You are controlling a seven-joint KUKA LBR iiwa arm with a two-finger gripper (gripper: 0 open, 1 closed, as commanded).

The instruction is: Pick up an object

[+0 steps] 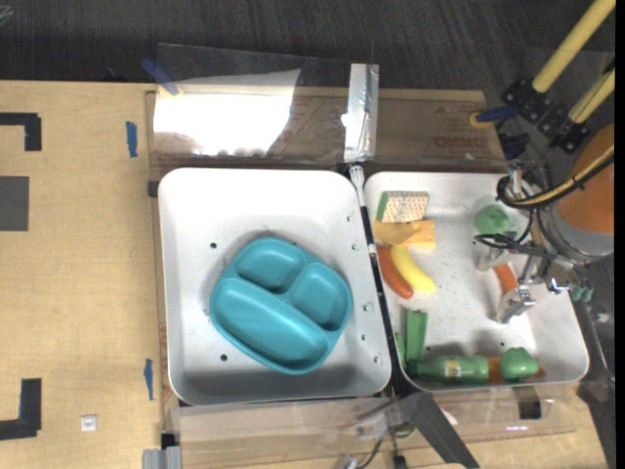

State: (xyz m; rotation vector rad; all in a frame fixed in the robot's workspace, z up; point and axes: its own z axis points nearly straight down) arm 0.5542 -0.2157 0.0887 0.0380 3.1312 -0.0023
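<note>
1. the left bin holds a teal divided plate, lying tilted a little toward the lower right of the bin.
2. the right bin sits just beside it, their rims touching along the middle.
3. near the right bin's upper left lies a small checkered block with a yellow wedge touching it below.
4. under those, an orange carrot and a yellow banana lie side by side — touching.
5. along the bin's near wall: a green stick upright-ish, a green bottle lying flat, and a green-and-orange piece at its right end.
6. a green lump rests near the upper right.
7. the gripper hangs over the right side of that bin, its metal fingers close to a small orange piece — i cannot tell whether they are spread or closed.
</note>
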